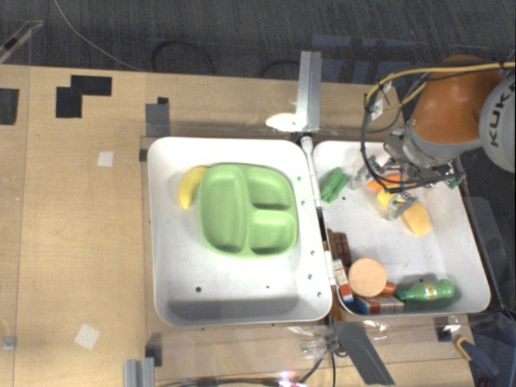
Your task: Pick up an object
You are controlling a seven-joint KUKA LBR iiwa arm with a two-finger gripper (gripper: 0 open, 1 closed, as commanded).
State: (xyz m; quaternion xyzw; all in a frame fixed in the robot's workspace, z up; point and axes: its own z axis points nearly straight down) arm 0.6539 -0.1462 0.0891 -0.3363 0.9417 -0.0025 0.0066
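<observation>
Camera view: two bins. Left bin (173, 297) held one green tray (246, 208) and one banana (189, 186) at the tray's far-left edge. Right bin (476, 285) held one green block (333, 185) far left, one yellow wedge (417, 219), one tan disc (368, 276) and one green bottle (425, 292) near. Gripper (401, 203) sat low just left of the wedge; can't tell its state.

A robotics lab bench, as we read it.
We see a pale wooden bench (72, 240) on dark carpet (201, 14), two white bins (242, 309) fixed in metal brackets (309, 87), loose cables (379, 127), black marker patches (81, 93), and a grey-and-orange arm (459, 111) over toy-like objects.
</observation>
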